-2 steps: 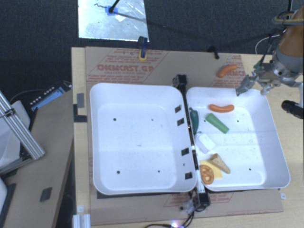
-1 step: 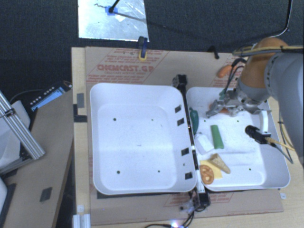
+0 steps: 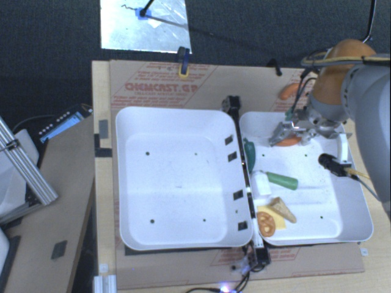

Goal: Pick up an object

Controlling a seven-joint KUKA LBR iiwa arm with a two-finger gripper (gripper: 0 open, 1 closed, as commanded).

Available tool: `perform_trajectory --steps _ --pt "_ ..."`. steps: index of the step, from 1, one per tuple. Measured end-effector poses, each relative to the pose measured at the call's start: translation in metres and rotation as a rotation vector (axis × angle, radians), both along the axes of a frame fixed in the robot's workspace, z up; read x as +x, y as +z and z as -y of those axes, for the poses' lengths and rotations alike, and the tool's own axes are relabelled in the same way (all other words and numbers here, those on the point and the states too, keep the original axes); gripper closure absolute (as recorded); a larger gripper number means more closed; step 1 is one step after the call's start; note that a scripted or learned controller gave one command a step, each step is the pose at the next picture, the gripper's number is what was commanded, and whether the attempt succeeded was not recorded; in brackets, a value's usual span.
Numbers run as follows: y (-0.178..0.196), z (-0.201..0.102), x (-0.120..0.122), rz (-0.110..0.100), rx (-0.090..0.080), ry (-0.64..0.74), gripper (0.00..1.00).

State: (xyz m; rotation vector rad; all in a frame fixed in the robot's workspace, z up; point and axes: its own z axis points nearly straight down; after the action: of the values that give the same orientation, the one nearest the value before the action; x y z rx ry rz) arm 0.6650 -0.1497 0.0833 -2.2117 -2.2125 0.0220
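Pincer (image 3: 287, 134): we see it low in the right bin (image 3: 354, 218), over an orange object (image 3: 287, 141).
Grip: we cannot tell.

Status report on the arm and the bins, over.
Gripper low in right bin, over orange object. Grasp unconfirmed. Green piece, yellow pieces lie nearer, apart from it.

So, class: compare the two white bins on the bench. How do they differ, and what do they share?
Contents: the left bin holds no objects, while the right bin holds several small items, among them a green piece and an orange slice.
Arm: the gripper hangs over the right bin's far end, not over the left bin.
Shared: both are shallow, white, and sit side by side.
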Motion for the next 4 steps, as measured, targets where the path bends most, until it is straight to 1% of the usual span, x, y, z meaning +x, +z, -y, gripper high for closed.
perform_trajectory --steps 1,2,3,4 --pt "0.001 0.015 -0.064 0.015 0.001 -0.002 0.00" --pt "0.013 0.014 -0.060 0.024 -0.001 0.002 1.00" --pt "0.152 0.060 -0.008 0.038 -0.007 0.004 1.00" --pt "0.293 0.057 0.005 0.036 -0.005 0.005 1.00"
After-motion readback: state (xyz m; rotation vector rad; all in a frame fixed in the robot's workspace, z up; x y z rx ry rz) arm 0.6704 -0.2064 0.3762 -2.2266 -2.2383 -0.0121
